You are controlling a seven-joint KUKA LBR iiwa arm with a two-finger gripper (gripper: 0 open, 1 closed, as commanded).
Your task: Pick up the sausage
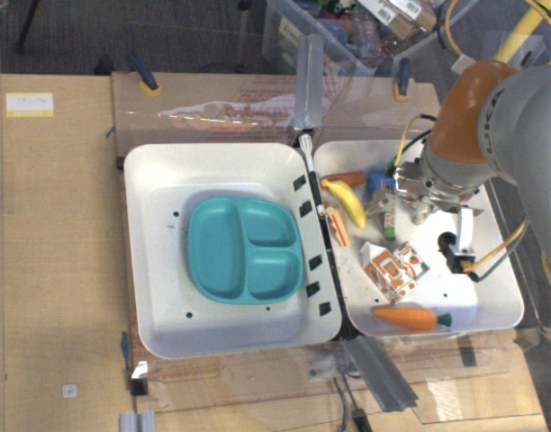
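Down in the right bin, against its left wall about halfway along: the sausage, lying lengthwise along that wall. Just above it and touching or nearly touching its upper end, a banana, curved, running from the wall toward the bin's middle. Beyond the banana, toward the far edge, a small blue piece. Near the bin's middle, a small green piece, beside the sausage but apart from it. Toward the near edge, an orange-and-white patterned packet, lying flat and tilted; closer still to the near edge, a carrot, laid parallel to that edge.

Over the middle of the right bin, right of the banana and above the green piece: the gripper, apart from the sausage, with banana and green piece between. Whether open or closed cannot be told from here; nothing seen held. Behind it, the arm, covering the bin's far right corner.

Bare white floor along the right bin's right edge and between packet and sausage. In the left bin, a teal divided plate in the middle, bare floor all round it
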